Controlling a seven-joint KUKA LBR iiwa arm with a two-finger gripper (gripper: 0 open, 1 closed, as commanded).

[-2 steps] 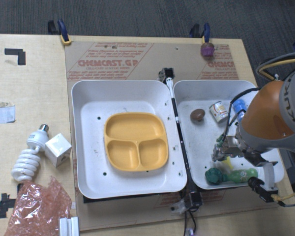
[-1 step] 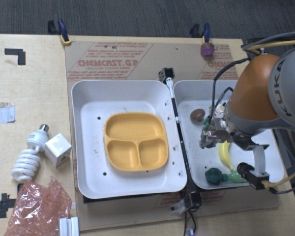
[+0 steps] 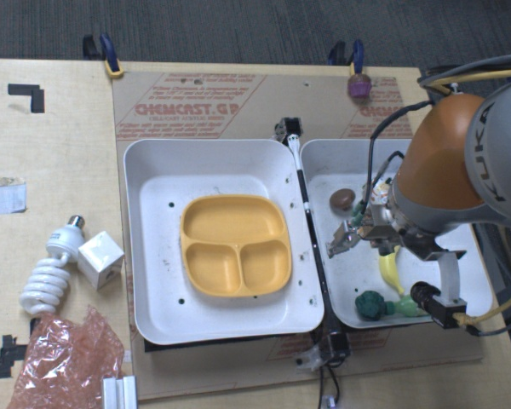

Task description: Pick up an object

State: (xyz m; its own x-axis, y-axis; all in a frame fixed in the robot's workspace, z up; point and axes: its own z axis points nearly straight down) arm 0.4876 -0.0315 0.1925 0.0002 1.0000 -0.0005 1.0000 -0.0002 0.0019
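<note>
You see the two-finger metal gripper [image 3: 344, 239] with fingers slightly parted, holding nothing; small brown rounded lump [image 3: 341, 198] just above it, yellow banana-like piece [image 3: 390, 271] beside its right.

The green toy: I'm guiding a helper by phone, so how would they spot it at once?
Start at the right white bin, under the arm. Go to its near edge, below the banana. The green toy lies there, the one dark green, lumpy thing; the other small thing, a brown lump, sits farther back.
</note>
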